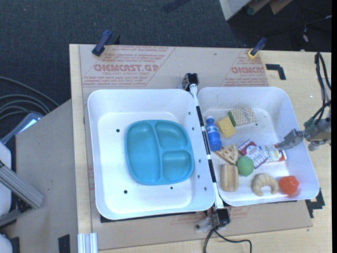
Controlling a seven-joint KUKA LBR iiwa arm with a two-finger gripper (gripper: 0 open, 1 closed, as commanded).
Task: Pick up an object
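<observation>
A black cable (pixel 218 235) and clamp (pixel 221 216) are seen at the bench's (pixel 158 65) front edge, where two shallow white plastic bins meet. In the left bin (pixel 105 194), a smooth blue tray (pixel 159 152) with three compartments is laid flat. The right bin (pixel 274 96) is crowded along its middle and front: a blue bottle (pixel 212 134) lies against the left wall, a yellow wedge (pixel 226 126) and a speckled sponge (pixel 243 116) behind it, a waffle piece (pixel 228 154), a pale bread roll (pixel 229 177), a round green ball (pixel 245 166), a glossy red-and-white packet (pixel 259 154), a curved croissant (pixel 265 183) and an orange-red tomato (pixel 288 184) toward the front right corner. The gripper (pixel 293 138) is shown at the right wall, just beside the packet's end; whether its tips are spread or pressed together cannot be told, and nothing is seen pinched.
</observation>
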